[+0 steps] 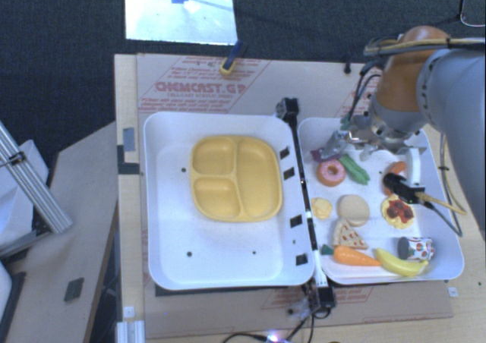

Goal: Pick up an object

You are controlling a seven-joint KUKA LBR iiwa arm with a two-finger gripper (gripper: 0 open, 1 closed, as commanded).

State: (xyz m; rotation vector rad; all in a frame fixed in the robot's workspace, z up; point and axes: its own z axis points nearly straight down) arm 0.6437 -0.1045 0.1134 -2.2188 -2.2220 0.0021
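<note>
The end effector (339, 142) hovers over the green pepper (354, 169) (light, stiff, slippery plastic, probably); its state cannot be told. Mid-body grasping is advised.

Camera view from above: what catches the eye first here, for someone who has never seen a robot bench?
The yellow tray, split into compartments, sits alone in the left bin. The right bin is crowded with toy food: a donut, a pizza slice, a carrot and a banana among it. From the right, the grey arm with its orange band reaches over that bin's far end.
</note>
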